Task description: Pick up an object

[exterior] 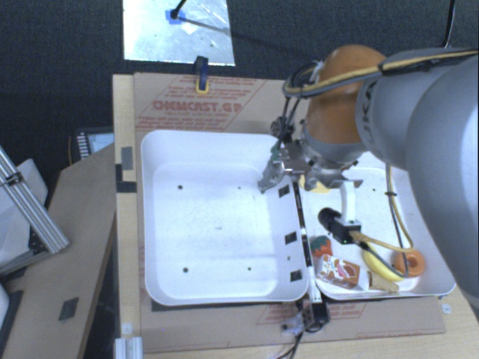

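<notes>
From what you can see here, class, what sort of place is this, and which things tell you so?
Probably a robotics lab test bench. A large grey robot arm with an orange band reaches over two shallow white plastic bins set on a sheet of printed cardboard, and an aluminium framing rail stands nearby.

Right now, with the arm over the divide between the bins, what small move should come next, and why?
Probably shift the tool toward the right bin before descending. It sits at the left bin's right edge, with bare floor beside it, while the objects, a banana, a snack pack and an orange ring, lie in the right bin's near corner. Nothing shows between its fingers.
</notes>
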Available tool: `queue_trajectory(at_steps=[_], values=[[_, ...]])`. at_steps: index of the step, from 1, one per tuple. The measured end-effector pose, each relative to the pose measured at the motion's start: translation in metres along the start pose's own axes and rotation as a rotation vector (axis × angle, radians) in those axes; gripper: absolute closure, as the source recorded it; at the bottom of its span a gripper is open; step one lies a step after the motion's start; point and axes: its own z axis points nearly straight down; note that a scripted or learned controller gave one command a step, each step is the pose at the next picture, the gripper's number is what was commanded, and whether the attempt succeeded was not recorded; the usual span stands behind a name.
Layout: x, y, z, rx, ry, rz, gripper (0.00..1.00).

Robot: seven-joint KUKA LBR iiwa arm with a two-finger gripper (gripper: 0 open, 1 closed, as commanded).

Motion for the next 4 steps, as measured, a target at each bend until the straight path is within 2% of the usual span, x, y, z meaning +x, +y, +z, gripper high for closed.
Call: queue_trajectory(at_steps=[1,2,3,4], values=[[0.070,-0.044,0.017,0.000,-0.001,0.001,0.00],[0.065,-0.040,0.006,-0.005,-0.003,0.010,1.00],[-0.025,-0.073,0.000,-0.003,-0.007,0.020,1.00],[-0.018,-0.071,-0.011,-0.007,-0.003,0.010,1.00]])
